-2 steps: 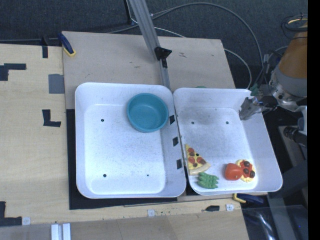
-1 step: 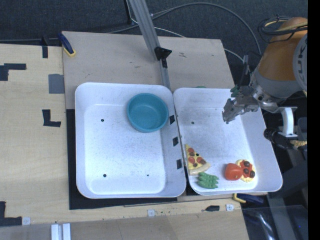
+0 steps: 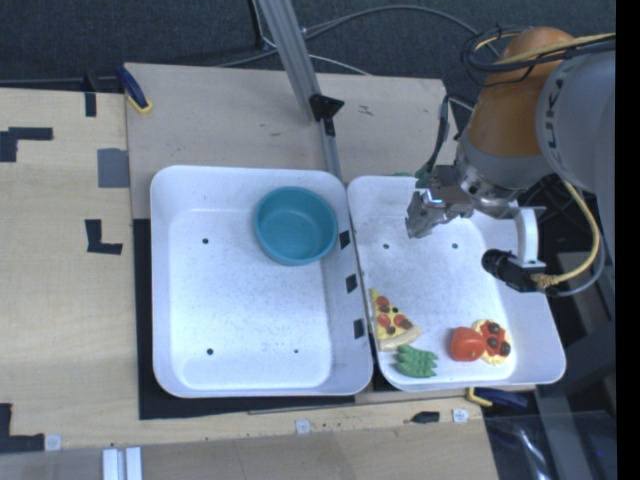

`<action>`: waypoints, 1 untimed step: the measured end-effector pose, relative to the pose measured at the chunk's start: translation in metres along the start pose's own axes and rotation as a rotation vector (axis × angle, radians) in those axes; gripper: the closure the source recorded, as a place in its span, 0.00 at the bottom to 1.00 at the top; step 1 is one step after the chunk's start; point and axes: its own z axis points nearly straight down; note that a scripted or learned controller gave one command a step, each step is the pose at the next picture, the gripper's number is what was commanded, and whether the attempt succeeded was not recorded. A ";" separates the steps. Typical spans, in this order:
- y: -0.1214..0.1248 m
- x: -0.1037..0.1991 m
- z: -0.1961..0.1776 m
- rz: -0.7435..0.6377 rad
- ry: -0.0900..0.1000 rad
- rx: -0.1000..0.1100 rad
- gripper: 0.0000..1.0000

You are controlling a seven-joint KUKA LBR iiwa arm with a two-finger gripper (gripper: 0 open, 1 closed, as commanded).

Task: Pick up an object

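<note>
A blue bowl (image 3: 295, 225) sits upright at the back right of the left bin (image 3: 200, 298). In the right bin (image 3: 440, 278), along its front edge, lie a toy pizza slice (image 3: 391, 321), a green leafy toy (image 3: 416, 362) and a red and yellow toy (image 3: 478, 342). My gripper (image 3: 424, 216) hangs over the back part of the right bin, well behind those toys. Nothing shows between its fingers.
A slanted metal pole (image 3: 296, 58) rises behind the bins and meets the bench near the divider. A black cable connector (image 3: 505, 266) and yellow cable (image 3: 570, 268) hang off the arm over the right bin's right side. Tan boards surround the bins.
</note>
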 end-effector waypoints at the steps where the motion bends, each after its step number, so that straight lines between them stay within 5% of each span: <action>1: 0.005 0.056 0.009 0.000 0.000 0.001 1.00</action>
